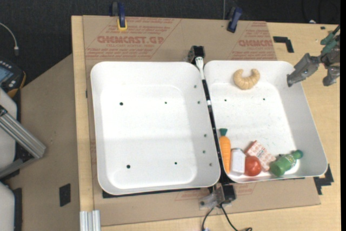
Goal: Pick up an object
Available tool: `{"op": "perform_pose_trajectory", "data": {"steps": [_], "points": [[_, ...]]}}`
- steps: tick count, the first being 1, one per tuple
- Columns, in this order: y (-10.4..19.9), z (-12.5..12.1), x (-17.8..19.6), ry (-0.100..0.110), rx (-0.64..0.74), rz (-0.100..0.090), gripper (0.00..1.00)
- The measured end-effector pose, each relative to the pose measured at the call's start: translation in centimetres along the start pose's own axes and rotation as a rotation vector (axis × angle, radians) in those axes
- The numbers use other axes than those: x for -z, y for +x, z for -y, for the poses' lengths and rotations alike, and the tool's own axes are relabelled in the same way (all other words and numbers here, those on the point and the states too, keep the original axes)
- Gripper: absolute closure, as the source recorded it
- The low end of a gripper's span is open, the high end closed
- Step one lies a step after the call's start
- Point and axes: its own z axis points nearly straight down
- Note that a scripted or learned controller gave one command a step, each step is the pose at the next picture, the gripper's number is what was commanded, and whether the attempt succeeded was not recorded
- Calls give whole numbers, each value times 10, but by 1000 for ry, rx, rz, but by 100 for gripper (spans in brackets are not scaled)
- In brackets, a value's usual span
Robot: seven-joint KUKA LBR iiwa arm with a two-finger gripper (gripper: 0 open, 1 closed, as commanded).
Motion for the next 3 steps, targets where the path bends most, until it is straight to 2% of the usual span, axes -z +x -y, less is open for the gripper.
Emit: {"op": "perform_pose_trajectory", "data": {"steps": [1, 2, 3], "points": [[58, 9, 54, 2, 0, -1, 0], [55, 8, 62, 5, -6, 2, 100], [127, 8, 70, 7, 1, -2, 100]]}}
